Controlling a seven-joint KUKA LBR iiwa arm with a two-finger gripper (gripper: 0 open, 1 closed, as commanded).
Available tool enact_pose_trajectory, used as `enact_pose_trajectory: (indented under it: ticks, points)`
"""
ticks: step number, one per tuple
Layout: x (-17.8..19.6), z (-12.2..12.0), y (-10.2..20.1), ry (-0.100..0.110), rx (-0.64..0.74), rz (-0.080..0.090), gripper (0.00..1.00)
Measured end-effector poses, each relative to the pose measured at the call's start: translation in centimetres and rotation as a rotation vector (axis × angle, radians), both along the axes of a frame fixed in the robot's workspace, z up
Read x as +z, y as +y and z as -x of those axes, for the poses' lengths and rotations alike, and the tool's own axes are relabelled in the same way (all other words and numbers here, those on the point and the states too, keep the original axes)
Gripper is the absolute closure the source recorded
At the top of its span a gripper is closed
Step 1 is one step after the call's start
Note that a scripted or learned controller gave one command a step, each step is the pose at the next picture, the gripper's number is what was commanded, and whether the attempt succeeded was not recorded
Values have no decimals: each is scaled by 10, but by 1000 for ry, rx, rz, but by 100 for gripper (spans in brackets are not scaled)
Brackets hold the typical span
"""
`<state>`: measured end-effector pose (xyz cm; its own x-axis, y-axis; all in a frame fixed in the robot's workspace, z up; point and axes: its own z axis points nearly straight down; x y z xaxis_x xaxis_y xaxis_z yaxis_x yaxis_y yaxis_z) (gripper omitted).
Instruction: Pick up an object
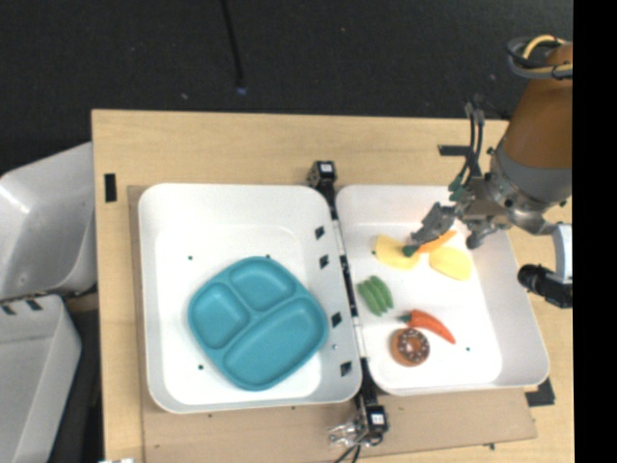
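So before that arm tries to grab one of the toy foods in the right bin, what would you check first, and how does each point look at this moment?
1. Gripper is over the right bin, by the food: ok.
2. A target sits close to it: ok, the yellow piece and an orange piece lie just under the fingertips.
3. Nothing is already held: cannot tell, the fingers overlap the orange piece from this angle.
4. Target has room around it: not ok, the yellow, orange and second yellow piece are bunched together.
5. Other items are out of the way: ok, the green vegetable, carrot and donut lie apart, nearer the front.
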<state>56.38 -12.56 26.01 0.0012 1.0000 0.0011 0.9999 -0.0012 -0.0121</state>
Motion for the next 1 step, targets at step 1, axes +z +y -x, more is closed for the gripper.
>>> enact_pose_trajectory:
  ticks: [1]
  points:
    - [7, -2, 0, -13, 3, 2, 0]
